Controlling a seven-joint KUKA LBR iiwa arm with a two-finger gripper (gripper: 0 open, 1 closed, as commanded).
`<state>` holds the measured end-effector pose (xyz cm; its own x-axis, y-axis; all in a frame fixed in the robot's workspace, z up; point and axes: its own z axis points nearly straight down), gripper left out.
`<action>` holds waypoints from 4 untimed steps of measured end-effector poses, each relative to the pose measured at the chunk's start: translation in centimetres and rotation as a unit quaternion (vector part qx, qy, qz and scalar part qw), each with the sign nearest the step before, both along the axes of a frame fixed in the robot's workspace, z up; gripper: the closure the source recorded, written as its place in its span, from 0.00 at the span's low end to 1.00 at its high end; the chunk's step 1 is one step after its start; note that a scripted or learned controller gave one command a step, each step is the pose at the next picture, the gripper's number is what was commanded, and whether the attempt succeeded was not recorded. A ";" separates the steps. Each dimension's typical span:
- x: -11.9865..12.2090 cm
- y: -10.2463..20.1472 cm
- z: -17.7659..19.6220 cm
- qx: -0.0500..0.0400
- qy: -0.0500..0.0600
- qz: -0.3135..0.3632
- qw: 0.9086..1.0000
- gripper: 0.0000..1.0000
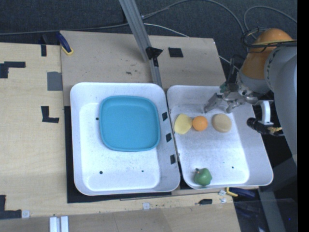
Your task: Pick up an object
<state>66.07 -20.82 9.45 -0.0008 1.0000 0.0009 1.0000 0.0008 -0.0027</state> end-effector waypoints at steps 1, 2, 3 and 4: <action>0.1 0.0 1.2 -0.001 -0.001 0.000 1.000 1.00; 0.2 -0.2 5.5 -0.001 -0.003 0.000 1.000 1.00; 0.1 0.6 11.4 -0.001 -0.004 0.000 1.000 1.00; 0.2 0.6 16.7 -0.001 -0.004 0.000 1.000 1.00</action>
